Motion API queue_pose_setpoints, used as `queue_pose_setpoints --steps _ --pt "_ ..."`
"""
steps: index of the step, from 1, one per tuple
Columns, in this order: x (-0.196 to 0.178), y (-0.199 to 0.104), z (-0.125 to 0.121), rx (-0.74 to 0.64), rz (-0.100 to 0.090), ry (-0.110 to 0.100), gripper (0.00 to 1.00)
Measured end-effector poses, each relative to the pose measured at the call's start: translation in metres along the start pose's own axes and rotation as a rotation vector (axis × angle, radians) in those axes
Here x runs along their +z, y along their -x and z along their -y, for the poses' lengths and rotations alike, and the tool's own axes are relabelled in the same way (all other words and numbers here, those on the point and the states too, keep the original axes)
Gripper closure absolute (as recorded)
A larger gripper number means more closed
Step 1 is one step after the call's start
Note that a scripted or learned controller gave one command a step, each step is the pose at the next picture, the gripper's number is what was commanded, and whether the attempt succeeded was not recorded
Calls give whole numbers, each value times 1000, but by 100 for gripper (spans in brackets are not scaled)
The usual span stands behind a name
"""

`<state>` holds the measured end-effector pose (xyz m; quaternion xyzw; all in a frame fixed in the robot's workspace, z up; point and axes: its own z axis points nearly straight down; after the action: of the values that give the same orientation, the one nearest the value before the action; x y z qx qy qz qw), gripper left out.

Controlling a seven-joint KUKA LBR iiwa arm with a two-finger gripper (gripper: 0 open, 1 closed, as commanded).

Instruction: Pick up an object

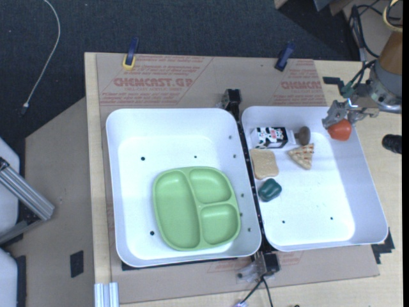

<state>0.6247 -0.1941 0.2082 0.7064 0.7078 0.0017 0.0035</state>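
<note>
My gripper is at the far right corner of the right bin, reaching in from the right. A small red-orange round object sits at its fingertips, gripped between the grey fingers. In the right bin's far left part lie a black-and-white patterned block, a small brown lump, a tan wedge, a tan bread-like slice and a dark green piece.
The left bin holds a light green divided plate. A black clamp sits between the bins at the back. Blue and yellow clips pin the cardboard base at its far edge.
</note>
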Motion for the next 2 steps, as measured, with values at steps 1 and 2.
queue_pose_setpoints --steps 1,2 --pt "-32 0 -2 1 0 -1 100" --pt "-21 -45 18 -2 -5 -11 100"
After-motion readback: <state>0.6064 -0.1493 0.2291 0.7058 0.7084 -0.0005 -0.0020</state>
